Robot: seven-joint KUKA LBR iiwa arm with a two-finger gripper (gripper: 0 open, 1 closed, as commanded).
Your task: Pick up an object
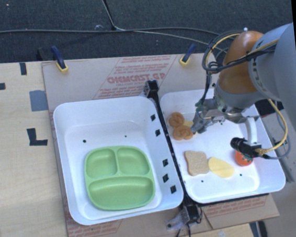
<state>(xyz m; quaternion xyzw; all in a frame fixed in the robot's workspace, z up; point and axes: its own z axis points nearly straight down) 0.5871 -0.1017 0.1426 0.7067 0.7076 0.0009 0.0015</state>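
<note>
The right bin (273,181) holds two brown pretzel-shaped pieces, one (176,119) behind the other (182,133), near its left wall. A tan toast slice (197,162) and a yellow oval piece (221,167) lie toward the front. A small red-orange item (243,158) sits at the right, partly hidden by a black part of the arm. My gripper (198,126) is low in the right bin, just right of the nearer brown piece and close to touching it. I see nothing lifted off the bin floor.
The left bin (64,119) carries a green divided plate (119,177). A black divider (162,135) runs between the bins. The grey arm with its orange band (242,63) and cables covers the right bin's back right.
</note>
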